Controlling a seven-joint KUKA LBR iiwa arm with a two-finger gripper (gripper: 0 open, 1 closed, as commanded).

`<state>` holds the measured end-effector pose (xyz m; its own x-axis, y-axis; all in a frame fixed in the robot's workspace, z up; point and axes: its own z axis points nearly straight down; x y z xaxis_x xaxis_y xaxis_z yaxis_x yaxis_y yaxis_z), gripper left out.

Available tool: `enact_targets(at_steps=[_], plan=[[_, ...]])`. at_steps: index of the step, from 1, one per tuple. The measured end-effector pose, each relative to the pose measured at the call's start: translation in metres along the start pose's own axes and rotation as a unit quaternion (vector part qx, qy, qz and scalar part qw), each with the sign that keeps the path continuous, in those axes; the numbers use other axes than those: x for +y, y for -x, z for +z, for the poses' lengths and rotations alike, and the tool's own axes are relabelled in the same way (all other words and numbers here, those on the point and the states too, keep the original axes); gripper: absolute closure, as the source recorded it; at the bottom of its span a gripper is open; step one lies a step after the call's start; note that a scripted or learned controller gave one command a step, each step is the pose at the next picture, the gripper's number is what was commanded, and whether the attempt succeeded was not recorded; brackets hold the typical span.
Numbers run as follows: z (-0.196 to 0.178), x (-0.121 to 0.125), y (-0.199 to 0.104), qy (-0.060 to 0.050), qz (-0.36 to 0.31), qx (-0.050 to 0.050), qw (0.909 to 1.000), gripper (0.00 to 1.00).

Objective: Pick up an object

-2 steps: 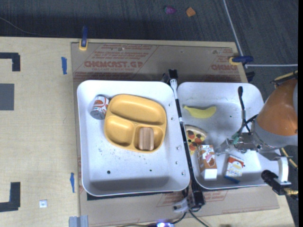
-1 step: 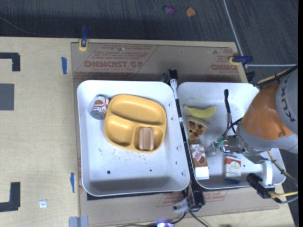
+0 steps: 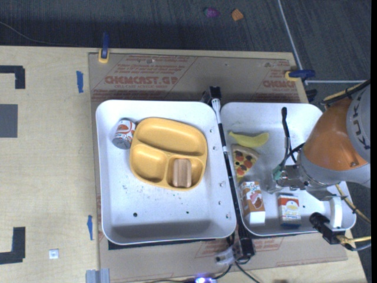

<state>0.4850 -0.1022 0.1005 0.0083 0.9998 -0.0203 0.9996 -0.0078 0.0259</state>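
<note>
So there are two white bins side by side on the surface. The left bin has three things: one yellow divided tray, one brown block sitting in the tray's lower right compartment, and one small can lying tipped against the tray's upper left edge. The lower half of that bin is bare floor, so lots of open room there.

The right bin holds four things: one banana near the top, one pizza slice toy just below it, one small carton by the left wall, and one little box near the bottom edge. These sit fairly crowded along the left side and bottom rim.

The arm hangs over the right bin's right half, with the fingers low in the middle of the bin. Honestly can't tell how far apart they are; it's a dark blur and nothing is visibly between them. The little box lies just below them, the carton just to the left.
</note>
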Motion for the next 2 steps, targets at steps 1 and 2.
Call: enact_targets(at_steps=[1, 2], plan=[[0.000, 0.000, 0.000, 0.000, 0.000, 0.000, 1.0000, 0.00], [0.012, 0.007, -0.003, -0.009, -0.001, 0.005, 0.9999, 0.00]])
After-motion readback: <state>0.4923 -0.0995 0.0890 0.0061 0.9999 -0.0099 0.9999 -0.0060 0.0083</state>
